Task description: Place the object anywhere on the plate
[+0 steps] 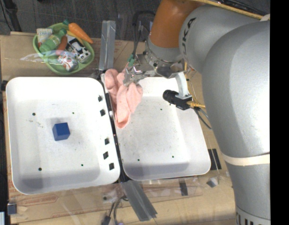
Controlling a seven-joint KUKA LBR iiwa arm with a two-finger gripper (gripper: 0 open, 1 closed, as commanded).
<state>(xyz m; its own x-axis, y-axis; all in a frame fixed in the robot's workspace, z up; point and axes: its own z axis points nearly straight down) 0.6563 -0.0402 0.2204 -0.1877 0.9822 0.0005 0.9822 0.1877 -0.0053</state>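
Firstly, inspector to technician: what is obscured or cut off?

Technician: The arm (228, 55) covers the right bin's (172, 144) far-right corner and runs out of view at the right and at the bottom. The end effector (134, 76) sits directly over the upper end of the pink cloth (125, 102). From this angle its opening cannot be told, nor whether it has hold of the cloth. The contents of the green bowl (60, 71) are heaped together; an orange carrot (78, 32) is identifiable, the rest is hard to make out.

Inspector: Quantities?

Technician: Two white bins, the left bin (50, 163) and the right one, side by side on the worktop (13, 50). One pink cloth. One blue cube (61, 131), in the left bin, left of centre. One green bowl, on the worktop beyond the left bin. One arm.

Inspector: Location and orientation of the cloth?

Technician: It is in the far-left part of the right bin, bunched against the wall shared with the left bin. Its long axis runs from far to near, roughly parallel to that wall. The wide, crumpled end is at the end effector; the narrow tip points toward the near side.
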